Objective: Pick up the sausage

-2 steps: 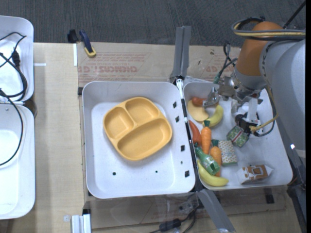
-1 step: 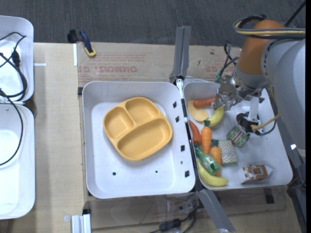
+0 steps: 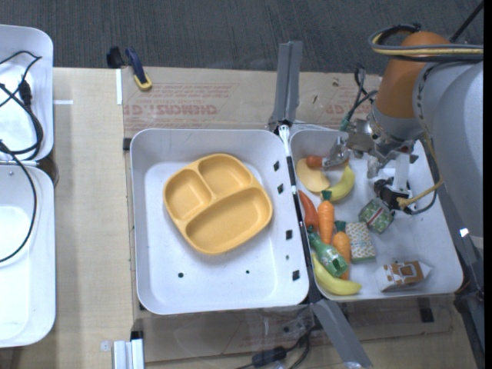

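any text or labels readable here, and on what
Red print on the cardboard sheet behind the bins: upside down and blurred, it cannot be read with confidence.
Green packet: label too small to read.
Small brown and white carton: print too small to read.
Green bottle: label unreadable.

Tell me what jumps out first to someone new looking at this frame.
The yellow plate, with three compartments, lies alone in the left bin. The right bin holds a crowd of toy food along its left side: carrots, two bananas, a red sausage against the wall. The grey arm with its orange band reaches in from the right, gripper over the top of that bin.
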Controlling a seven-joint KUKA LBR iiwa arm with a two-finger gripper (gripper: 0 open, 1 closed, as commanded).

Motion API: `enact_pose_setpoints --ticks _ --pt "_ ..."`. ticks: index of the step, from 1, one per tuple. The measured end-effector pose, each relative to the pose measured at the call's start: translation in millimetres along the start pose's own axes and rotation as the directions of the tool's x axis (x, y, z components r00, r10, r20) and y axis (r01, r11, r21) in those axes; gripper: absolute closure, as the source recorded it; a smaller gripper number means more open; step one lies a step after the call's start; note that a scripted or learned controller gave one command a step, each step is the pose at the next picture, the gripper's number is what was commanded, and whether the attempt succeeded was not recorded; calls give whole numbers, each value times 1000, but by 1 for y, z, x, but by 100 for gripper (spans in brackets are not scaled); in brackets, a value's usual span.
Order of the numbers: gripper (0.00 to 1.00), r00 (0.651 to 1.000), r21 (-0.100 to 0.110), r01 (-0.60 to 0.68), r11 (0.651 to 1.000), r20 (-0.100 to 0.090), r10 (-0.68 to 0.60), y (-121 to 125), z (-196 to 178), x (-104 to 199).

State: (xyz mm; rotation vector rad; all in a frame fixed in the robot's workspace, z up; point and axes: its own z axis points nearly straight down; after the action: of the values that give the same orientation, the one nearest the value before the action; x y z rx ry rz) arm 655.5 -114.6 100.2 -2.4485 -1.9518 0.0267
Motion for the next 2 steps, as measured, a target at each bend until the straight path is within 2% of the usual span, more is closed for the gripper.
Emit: enact_pose_setpoints --ticks 1,2 --pt "0 1000 -2 0 1000 -5 0 4 12 -16" --pt "100 1000 -6 1 1000 -3 -1 5 5 -16"
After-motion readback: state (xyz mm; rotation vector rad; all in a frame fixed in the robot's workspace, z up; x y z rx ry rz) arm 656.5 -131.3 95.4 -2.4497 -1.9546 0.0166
